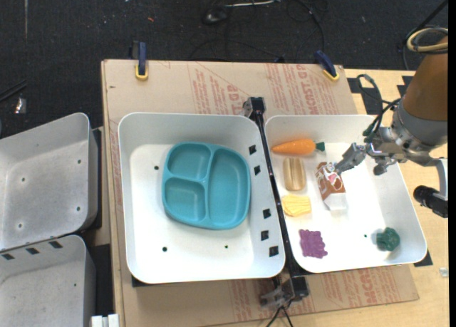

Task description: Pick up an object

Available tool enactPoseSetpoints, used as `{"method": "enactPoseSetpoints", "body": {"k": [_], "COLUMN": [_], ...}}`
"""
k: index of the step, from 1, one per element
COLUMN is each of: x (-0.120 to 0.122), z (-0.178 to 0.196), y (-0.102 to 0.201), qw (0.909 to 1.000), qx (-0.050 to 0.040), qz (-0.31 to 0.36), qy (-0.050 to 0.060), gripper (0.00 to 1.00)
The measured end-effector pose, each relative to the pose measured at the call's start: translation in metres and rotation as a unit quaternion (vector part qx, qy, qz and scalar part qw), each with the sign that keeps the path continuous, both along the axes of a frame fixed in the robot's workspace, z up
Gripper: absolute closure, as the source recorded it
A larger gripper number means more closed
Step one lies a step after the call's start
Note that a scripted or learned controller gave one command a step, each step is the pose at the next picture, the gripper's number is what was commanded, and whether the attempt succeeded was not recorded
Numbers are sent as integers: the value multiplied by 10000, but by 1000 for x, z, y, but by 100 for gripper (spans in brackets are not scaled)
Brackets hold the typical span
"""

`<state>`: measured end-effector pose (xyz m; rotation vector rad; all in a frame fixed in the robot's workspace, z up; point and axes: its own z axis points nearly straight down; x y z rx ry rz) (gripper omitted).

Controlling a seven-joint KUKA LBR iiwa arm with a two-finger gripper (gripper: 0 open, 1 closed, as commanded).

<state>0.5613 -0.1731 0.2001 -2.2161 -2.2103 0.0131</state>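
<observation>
Far to the left of the gripper (365, 157) we see the left bin (135, 197), which holds a teal divided plate (207, 184). Nearer, in the right bin (406, 208), an orange toy carrot (294, 147) lies up and to the left of the gripper, with a tan hot dog bun (293, 174) and a yellow corn piece (297, 206) below it. A purple grape bunch (312, 243) sits lower left. Just left of and below the gripper lies a brown and white packet (331, 184), close to one finger (349, 158), though we cannot tell whether they touch. The gripper's fingers are spread wide with nothing between them. Below and slightly right rests a dark green lump (387, 239). Both bins stand on the cardboard-covered counter (192, 83).
</observation>
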Motion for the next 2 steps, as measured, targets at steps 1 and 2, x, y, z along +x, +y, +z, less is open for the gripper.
{"method": "enactPoseSetpoints", "body": {"k": [1,2], "x": [3,0], "z": [8,-35], "y": [1,4], "qw": [10000,10000], "qx": [-12,-9], "qz": [17,9], "qy": [-69,-56], "gripper": [0,0]}}
